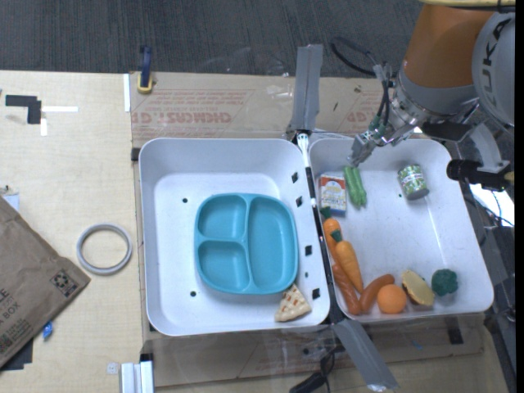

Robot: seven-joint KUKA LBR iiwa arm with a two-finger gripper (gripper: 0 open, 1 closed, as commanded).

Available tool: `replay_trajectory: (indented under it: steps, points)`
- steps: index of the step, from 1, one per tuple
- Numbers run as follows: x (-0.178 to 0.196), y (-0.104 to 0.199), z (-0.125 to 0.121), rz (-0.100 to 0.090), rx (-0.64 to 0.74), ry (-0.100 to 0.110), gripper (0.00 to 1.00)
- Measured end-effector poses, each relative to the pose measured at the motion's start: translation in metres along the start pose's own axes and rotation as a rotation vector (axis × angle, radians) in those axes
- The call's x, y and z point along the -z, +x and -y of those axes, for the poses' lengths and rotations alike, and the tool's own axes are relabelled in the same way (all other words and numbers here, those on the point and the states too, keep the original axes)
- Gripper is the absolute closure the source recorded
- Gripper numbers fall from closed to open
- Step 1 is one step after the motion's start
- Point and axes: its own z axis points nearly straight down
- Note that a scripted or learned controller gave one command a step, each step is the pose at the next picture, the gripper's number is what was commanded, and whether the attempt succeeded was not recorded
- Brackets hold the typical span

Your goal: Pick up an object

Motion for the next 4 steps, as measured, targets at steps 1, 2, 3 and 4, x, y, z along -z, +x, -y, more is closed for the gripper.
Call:
replay_trajectory:
  steps: [1,2,3,4]
  points:
    - [-0.014,-0.011,0.047,-0.002,0.057,0.002,1.00]
    - [-0.055,0.010,-0.024,-0.001,-0.050,0.001,1.00]
    - [-0.041,0.004,0.018,-0.002,0.446,0.000,1.00]
    - [-0.063,0.023,-0.021,-0.001,0.093,0.000,1.00]
